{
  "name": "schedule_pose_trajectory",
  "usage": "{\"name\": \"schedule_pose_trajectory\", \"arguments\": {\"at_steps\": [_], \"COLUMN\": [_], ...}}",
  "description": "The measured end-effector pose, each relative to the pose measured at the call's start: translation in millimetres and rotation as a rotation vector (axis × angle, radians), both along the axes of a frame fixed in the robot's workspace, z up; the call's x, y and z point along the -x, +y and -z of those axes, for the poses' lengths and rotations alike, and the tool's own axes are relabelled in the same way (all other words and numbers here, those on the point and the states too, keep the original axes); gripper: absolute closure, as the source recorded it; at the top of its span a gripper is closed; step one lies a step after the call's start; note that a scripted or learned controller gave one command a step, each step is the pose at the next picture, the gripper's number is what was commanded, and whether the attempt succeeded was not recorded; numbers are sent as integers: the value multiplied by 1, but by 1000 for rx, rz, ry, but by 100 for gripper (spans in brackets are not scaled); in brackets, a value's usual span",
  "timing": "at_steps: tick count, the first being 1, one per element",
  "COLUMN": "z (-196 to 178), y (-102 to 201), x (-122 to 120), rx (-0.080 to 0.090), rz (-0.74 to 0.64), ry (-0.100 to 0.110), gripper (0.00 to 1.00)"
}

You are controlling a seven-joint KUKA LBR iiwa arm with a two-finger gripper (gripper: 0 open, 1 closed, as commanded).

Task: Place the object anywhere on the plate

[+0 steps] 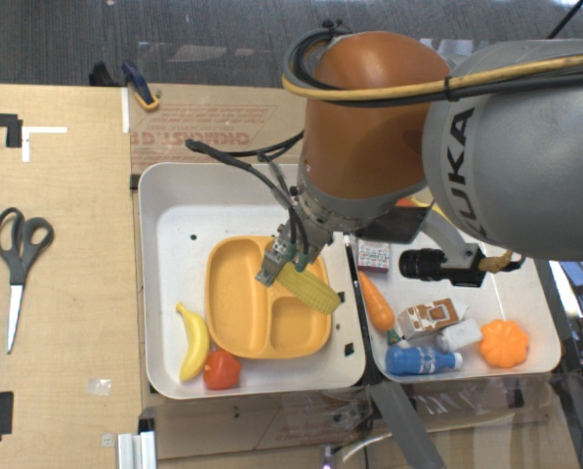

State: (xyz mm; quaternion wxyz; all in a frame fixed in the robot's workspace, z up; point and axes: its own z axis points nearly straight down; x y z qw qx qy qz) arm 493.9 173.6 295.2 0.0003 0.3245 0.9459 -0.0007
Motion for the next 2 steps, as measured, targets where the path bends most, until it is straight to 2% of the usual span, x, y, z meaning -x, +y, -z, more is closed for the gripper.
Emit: {"name": "schedule_pose_trajectory", "arguments": {"at_steps": [1, 2], "z": [-14, -14], "y": [15, 14], "x": [15, 15], "rx": [-1, -1], "rz": [-473, -473], "ry": [-3, -3], "gripper": [100, 0]}}
